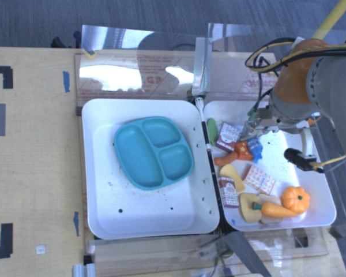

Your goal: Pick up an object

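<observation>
My gripper (255,129) hangs over the upper middle of the right bin (320,180), below the grey arm with its orange band (292,79). Directly under and beside it lie a small blue object (255,149), a red-orange toy (241,151) and a dark red packet (228,134). Nothing can be seen lifted off the bin floor. Further toward the front of the bin sit a yellow wedge (234,176), a checkered packet (259,179), another packet (228,193), an orange pumpkin (295,199) and a carrot (277,210).
A blue divided plate (154,152) lies in the left bin (104,201). A green stick-shaped item (211,130) lies against the right bin's left wall. A black cable piece (297,157) hangs over the right bin. Clear panels (138,68) stand behind both bins.
</observation>
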`<state>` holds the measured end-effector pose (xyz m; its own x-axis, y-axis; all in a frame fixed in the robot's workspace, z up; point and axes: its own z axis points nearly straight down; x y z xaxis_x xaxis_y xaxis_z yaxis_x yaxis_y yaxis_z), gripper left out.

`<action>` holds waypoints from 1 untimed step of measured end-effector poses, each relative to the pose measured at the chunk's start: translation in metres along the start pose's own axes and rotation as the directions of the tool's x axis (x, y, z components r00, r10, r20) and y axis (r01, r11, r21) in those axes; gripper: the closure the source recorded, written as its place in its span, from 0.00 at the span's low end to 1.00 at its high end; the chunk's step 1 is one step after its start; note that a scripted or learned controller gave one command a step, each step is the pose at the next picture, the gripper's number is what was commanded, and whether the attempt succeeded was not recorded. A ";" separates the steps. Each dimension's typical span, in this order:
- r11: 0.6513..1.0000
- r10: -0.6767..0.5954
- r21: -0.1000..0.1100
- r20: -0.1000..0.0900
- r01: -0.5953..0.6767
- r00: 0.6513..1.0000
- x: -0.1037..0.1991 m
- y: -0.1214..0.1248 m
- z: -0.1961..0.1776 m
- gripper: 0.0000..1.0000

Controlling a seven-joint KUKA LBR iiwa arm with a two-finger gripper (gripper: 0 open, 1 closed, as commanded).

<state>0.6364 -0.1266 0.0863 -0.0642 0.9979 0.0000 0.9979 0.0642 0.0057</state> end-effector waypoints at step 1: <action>0.961 0.277 0.006 0.003 -0.277 0.961 0.000 0.013 -0.115 1.00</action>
<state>0.6488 -0.1256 0.2018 0.2152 0.9766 -0.0014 0.9766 -0.2152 -0.0001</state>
